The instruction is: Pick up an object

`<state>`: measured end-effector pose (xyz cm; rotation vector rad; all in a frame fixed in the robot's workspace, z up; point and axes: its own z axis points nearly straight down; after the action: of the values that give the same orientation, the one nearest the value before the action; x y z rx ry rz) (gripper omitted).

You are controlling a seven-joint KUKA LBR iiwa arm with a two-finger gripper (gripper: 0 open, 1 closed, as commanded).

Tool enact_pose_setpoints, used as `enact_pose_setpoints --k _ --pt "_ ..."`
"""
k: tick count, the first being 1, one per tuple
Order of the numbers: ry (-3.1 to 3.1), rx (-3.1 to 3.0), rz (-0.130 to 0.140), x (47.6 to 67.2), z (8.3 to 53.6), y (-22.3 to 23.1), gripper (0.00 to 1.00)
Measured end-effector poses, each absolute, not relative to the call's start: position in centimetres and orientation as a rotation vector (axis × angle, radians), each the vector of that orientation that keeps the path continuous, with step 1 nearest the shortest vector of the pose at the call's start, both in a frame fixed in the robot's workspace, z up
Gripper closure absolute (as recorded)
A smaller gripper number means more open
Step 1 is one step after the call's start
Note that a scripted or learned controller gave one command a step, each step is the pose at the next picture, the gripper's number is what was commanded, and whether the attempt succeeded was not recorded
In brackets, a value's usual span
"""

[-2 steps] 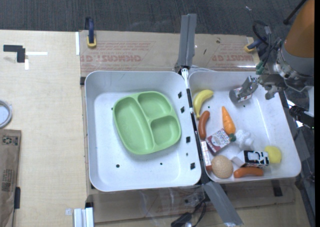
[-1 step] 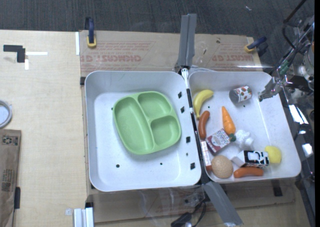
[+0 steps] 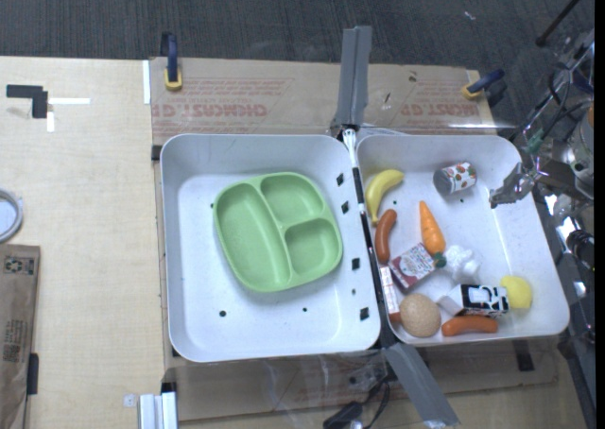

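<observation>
The right bin point(image 3: 529, 328) holds several toy foods. A yellow banana point(image 3: 381, 187) lies at its far left and a small can point(image 3: 456, 178) sits near the back. An orange carrot point(image 3: 431, 227), a red sausage point(image 3: 384, 234) and a red packet point(image 3: 412, 266) lie in the middle. Along the front are a tan egg-shaped item point(image 3: 420, 315), a black-and-white carton point(image 3: 485, 299), a yellow lemon point(image 3: 516, 292) and an orange sausage point(image 3: 469, 325). My gripper point(image 3: 510, 189) hangs over the bin's right rim, right of the can, holding nothing I can see.
The left bin point(image 3: 189, 323) carries a green divided plate point(image 3: 278, 229). A grey post point(image 3: 354, 77) stands behind the seam between the bins. Clamps point(image 3: 171, 73) hold the cardboard backing. Cables and arm parts point(image 3: 567, 134) crowd the right side.
</observation>
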<state>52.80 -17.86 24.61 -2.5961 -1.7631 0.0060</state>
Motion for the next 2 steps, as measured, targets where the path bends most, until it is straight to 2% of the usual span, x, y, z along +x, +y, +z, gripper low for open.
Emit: enact_pose_setpoints --k 1,2 --pt "-1.804 -2.568 0.006 54.47 10.89 -11.08 0.0" --pt "-1.798 -2.57 0.008 54.42 11.74 -11.21 1.0"
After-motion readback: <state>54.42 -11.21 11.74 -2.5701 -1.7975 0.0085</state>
